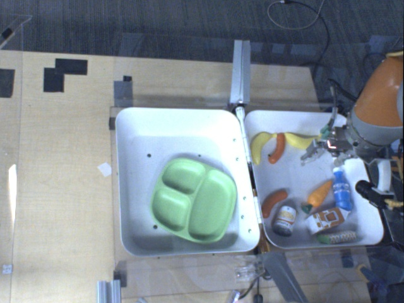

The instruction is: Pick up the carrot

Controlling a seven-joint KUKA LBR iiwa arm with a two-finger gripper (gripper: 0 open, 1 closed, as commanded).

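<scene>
While the hand (315, 149), grip unclear, hovers above, the carrot (320, 193) lies below it.

Even, soft overhead light, slightly soft focus.
The shallow white plastic bins (136, 188) glare palely; the green moulded divided tray (194, 199) casts a faint blurred shadow.

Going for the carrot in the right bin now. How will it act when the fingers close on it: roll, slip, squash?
The carrot looks smooth and tapered, so it may slip toward its thin end. It lies tilted on its rounded side and could roll. The blue bottle sits close beside it and may get nudged. It's probably a rigid toy.
</scene>
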